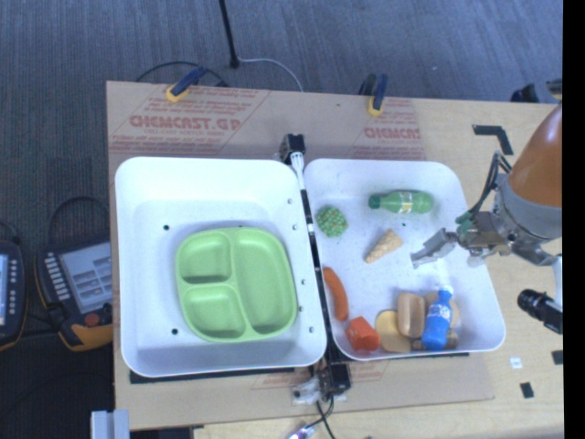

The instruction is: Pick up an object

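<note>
Hovering over the right bin (pixel 475 337), the claw (pixel 435 247) hangs with its fingers spread and nothing between them. Just to its left lies a cone-shaped piece (pixel 384 244), and further left a green broccoli-like ball (pixel 332 220). Beyond the claw, towards the bin's far wall, rests a green bottle (pixel 402 202). Nearer than the claw, along the bin's near wall, sit a blue bottle (pixel 438 317), a hot dog bun (pixel 410 314), a red block (pixel 363 334) and an orange sausage (pixel 335 293). Well to the claw's left, the left bin (pixel 146 245) on the surface (pixel 183 122) holds a green divided tray (pixel 238 283).
</note>
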You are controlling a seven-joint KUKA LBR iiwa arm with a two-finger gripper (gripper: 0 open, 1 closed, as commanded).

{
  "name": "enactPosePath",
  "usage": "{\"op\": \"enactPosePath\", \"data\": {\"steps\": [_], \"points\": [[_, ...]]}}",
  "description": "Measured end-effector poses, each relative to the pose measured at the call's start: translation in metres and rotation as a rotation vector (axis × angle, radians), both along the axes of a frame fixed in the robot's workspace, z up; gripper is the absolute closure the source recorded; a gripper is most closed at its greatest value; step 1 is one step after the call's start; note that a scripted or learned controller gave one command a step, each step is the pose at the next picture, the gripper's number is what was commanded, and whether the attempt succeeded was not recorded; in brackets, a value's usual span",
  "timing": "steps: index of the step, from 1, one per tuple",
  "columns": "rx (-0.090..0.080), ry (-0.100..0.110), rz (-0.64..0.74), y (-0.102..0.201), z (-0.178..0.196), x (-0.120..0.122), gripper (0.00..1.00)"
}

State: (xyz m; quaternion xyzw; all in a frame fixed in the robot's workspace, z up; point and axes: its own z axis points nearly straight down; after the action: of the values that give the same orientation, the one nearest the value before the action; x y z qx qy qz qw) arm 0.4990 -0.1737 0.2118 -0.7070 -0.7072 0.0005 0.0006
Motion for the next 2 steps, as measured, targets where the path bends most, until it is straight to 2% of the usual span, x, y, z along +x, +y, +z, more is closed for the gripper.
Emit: {"op": "enactPosePath", "data": {"steps": [1, 2], "points": [[0.0, -0.001, 0.194, -0.0059, -0.117, -0.0103, 0.0], [0.001, -0.001, 0.194, -0.0057, -0.1075, -0.0101, 1.0]]}}
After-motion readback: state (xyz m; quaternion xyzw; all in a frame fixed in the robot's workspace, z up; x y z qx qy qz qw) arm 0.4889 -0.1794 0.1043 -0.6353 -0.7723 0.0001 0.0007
